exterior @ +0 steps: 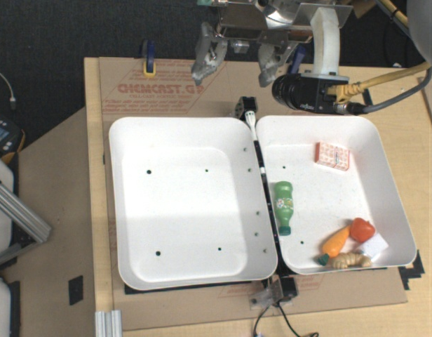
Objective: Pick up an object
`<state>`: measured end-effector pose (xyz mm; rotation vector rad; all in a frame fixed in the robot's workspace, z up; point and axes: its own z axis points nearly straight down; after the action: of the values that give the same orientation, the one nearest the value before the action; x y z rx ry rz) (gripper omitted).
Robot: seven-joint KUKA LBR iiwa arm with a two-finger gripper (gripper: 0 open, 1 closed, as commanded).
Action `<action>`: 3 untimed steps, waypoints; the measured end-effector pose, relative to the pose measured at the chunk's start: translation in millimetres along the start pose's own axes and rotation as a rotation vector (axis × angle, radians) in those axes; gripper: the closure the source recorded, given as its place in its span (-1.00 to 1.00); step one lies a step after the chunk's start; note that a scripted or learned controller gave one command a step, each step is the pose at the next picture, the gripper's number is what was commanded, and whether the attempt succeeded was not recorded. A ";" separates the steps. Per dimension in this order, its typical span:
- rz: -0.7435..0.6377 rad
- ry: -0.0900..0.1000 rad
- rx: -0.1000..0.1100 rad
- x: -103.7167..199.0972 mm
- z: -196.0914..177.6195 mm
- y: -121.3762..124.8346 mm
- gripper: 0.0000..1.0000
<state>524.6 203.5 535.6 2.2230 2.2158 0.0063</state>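
We are seeing bright, even overhead light glaring off left bin [181, 202]; soft shadow crossing its upper half; focus holding sharp.

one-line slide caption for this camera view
Open gripper hangs above the bench behind two white bins; right bin holds green bottle, carrot, tomato.

1. Two bins: left bin [132, 188] and right bin [384, 167], both white with small dark dots.
2. Bottle [282, 206]: green, pale label.
3. Carrot [334, 243]: orange, green tip.
4. Tomato [362, 229]: red.
5. Small box [332, 156]: white with red-pink pattern.
6. Knobbly root [349, 261]: beige.
7. Card [374, 246]: white.
8. Board [167, 83] under bins: tan cardboard, faded red lettering.
9. Clamp [149, 60]: blue and yellow.
10. Gripper [238, 63]: grey metal.
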 end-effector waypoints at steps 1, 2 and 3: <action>-0.007 -0.001 0.009 21.8 0.1 -47.8 -1.00; 0.003 -0.004 0.010 -54.6 53.6 -4.8 -1.00; -0.011 0.003 0.000 18.8 -2.5 -47.3 -1.00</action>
<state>477.3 222.5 538.0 2.2127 2.2291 0.0100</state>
